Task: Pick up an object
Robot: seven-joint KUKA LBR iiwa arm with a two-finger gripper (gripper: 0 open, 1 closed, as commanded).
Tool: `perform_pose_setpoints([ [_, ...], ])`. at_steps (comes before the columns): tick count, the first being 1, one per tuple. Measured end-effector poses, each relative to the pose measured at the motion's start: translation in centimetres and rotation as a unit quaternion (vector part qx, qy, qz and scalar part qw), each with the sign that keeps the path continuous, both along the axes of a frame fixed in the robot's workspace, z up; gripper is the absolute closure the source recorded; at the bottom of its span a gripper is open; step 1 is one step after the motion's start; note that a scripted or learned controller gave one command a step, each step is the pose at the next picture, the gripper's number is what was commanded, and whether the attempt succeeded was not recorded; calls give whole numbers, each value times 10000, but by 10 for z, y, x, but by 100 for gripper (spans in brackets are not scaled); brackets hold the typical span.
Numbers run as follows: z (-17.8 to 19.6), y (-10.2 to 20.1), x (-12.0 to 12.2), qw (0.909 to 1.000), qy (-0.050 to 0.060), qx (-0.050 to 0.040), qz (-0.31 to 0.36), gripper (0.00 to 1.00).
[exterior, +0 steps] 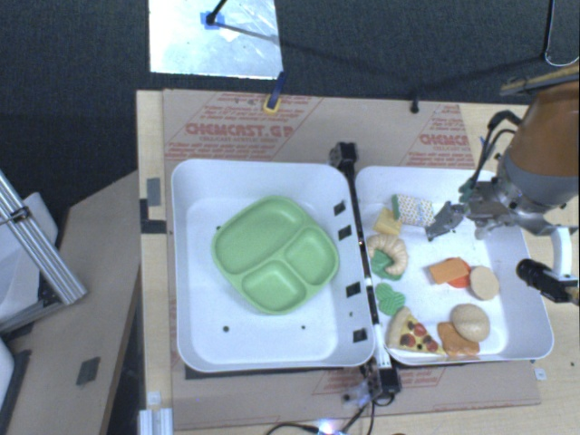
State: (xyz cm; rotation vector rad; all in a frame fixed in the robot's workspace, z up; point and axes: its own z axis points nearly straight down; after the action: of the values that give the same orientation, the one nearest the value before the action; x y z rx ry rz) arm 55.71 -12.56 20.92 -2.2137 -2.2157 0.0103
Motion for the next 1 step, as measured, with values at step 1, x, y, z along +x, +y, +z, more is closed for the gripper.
perform_pose_setpoints([
  [1,7,0,3,10000,-63,-9,13,0],
])
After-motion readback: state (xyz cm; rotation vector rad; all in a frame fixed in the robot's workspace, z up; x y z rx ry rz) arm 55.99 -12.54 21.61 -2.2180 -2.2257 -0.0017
